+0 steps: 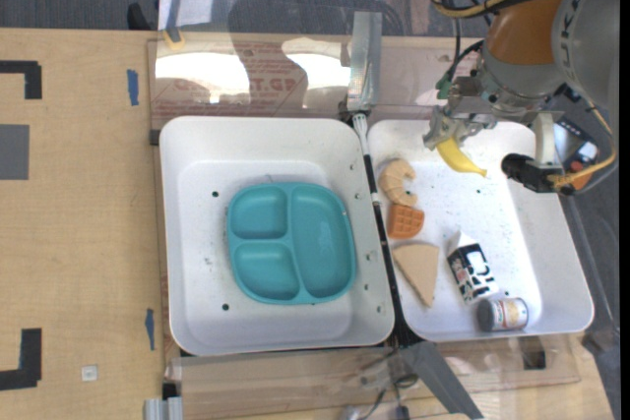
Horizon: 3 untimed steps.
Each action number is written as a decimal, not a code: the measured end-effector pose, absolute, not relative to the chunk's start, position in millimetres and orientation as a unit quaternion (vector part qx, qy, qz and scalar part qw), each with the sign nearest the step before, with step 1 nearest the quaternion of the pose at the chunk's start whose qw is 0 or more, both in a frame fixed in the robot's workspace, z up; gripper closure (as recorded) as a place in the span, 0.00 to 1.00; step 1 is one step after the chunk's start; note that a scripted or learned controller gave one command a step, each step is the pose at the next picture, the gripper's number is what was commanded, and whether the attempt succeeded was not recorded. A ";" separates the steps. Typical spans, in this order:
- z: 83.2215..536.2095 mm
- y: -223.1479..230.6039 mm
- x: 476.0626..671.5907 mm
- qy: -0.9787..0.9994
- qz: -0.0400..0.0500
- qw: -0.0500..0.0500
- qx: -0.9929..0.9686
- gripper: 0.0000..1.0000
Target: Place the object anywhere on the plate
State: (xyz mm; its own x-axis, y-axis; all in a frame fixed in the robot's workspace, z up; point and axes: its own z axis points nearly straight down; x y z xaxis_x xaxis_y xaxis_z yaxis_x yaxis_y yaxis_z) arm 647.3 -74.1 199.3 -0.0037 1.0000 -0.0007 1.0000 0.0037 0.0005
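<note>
High slanted overhead view of both bins (187,148)

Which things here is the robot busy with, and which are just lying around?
Part of the job:
- gripper, over the right bin
- banana, right under the gripper
- teal plate, in the left bin

Just lying about, all in the right bin:
- croissant
- waffle piece
- tan wedge
- black can
- silver can
</note>
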 end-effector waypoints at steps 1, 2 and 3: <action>186.2 8.6 578.1 0.710 0.000 -0.002 0.704 1.00; 183.9 94.9 569.9 0.710 0.000 -0.002 0.704 1.00; 184.2 91.1 570.5 0.708 0.000 -0.001 0.706 0.00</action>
